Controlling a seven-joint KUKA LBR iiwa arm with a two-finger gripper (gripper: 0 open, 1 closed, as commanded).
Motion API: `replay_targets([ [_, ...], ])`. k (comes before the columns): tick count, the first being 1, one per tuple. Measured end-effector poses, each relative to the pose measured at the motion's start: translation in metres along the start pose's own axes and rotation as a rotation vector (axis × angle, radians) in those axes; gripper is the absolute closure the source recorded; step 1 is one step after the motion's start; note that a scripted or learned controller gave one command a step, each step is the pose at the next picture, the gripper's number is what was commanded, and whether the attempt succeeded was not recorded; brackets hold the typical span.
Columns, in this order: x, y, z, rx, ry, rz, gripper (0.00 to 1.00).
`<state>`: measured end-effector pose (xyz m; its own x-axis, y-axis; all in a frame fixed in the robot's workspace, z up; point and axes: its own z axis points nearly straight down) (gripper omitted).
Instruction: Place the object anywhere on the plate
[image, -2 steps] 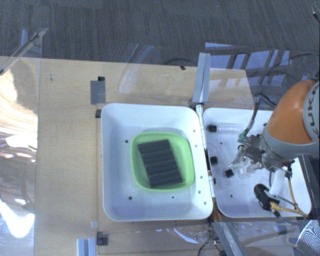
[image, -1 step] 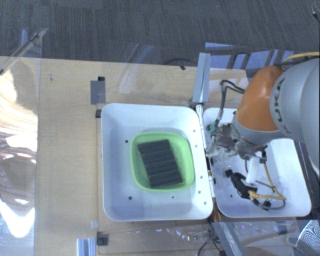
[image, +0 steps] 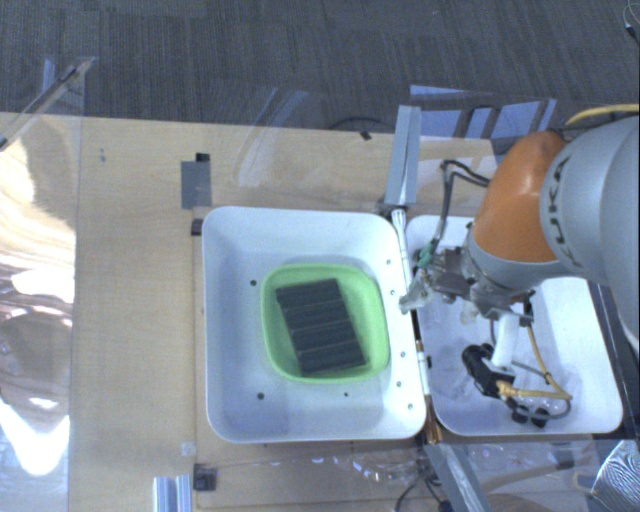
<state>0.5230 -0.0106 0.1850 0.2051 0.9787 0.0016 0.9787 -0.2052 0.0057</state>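
Object: dark grey ridged slab (image: 318, 327), lying flat on the green plate (image: 272, 325), roughly centred; long side runs top to bottom of the frame, leaning a little toward lower right; ridges run across its width; green rim visible on all four sides of it, so nothing overhangs.

Plate is square with rounded corners, sitting in the middle of the left bin (image: 230, 330), clear of the bin walls; white floor shows all round it.

Gripper (image: 428, 283) is right of centre frame, just at the divider between the two bins, apart from slab and plate; nothing seen held in it; open or closed: cannot tell, wrist body covers it from this angle.

Arm (image: 520, 210) comes in from the right edge, orange band in the upper right, hanging over the right bin (image: 585, 340).

Both bins sit side by side, touching, on the pale wooden bench (image: 130, 300); grey upright post (image: 405, 150) stands at the top of the seam between them; small grey bracket (image: 196, 182) on the bench just above the left bin's upper-left corner; dark carpet across the top of the frame.
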Motion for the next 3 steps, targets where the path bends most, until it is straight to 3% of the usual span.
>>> replay_targets([
  [1, -0.063, 0.027, 0.000, -0.001, -0.002, -0.017, 0.00],
  [2, -0.160, 0.041, -0.009, -0.002, -0.003, -0.061, 0.00],
  [3, -0.175, 0.094, -0.079, -0.005, -0.003, -0.115, 0.00],
])
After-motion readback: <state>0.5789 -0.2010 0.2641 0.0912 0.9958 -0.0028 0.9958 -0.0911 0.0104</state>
